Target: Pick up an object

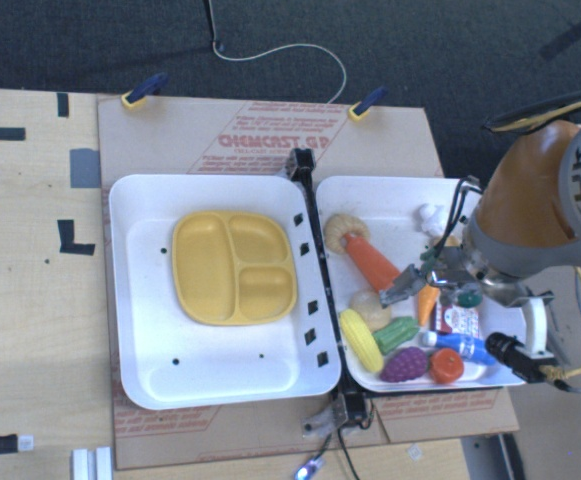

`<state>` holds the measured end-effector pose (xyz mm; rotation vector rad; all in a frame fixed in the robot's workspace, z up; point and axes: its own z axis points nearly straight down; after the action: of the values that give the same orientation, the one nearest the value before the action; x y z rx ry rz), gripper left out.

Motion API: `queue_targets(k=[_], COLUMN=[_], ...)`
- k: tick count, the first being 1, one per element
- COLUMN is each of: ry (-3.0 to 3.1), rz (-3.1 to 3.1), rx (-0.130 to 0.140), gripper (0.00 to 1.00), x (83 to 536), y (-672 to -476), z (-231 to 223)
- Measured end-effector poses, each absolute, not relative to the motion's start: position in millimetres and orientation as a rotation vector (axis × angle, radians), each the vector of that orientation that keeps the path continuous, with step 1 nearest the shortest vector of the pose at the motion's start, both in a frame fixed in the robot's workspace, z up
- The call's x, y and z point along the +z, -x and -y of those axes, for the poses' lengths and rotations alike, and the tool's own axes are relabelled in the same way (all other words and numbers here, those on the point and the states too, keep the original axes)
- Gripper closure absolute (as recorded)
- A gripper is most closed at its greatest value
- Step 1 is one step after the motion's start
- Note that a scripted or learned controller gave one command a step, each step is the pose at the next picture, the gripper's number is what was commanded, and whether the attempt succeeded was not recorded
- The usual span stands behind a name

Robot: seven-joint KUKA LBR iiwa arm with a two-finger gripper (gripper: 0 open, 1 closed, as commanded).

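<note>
Over the right bin (390, 190), near its middle, we see our gripper (417, 286) low among the toys, fingers spread, pinching nothing, its tip just beside the orange carrot (370, 259). Toward that bin's front edge crowd the yellow corn (361, 339), purple grapes (405, 365) and a blue marker (462, 345). Across the divider, the left bin (140, 368) bears a yellow sectioned plate (234, 266), with bare floor along its front edge.
</note>
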<state>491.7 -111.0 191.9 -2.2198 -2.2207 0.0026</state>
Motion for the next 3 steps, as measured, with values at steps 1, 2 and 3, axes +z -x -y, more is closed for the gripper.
queue_targets(k=[1,2,3], ry=[2.207,2.204,2.212], rz=[2.227,2.231,2.227], rx=[0.002,0.000,0.004], gripper=[0.00,0.00,0.00], x=[183,184,79], y=[-482.5,-482.4,-482.0], z=[25,-73,-142])
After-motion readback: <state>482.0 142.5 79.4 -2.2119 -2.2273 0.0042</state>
